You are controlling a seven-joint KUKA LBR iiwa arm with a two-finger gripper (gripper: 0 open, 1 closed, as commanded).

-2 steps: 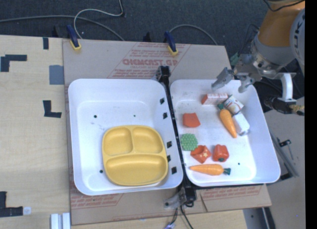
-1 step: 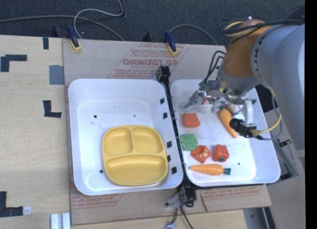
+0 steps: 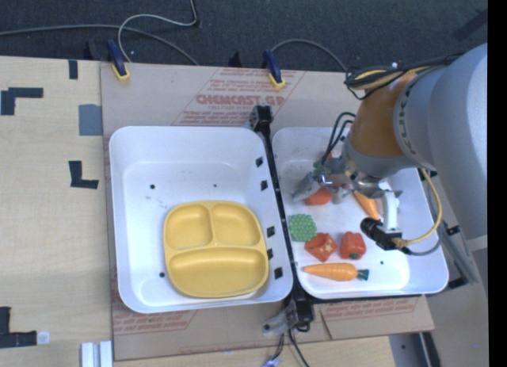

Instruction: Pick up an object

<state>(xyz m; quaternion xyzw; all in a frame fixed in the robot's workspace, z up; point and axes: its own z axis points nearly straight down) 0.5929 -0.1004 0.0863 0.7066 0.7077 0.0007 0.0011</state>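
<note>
My gripper hangs low in the right bin, near its upper left part. An orange-red toy food piece lies directly beneath it, partly covered by it. An orange carrot-like piece lies just to the right, under the wrist. In front of the gripper are a green round piece, a red pepper, a second red piece and a carrot with a green tip.
The left bin holds a yellow divided plate. A black divider with clips runs between the bins. Cables loop from the wrist over the right bin's right side.
</note>
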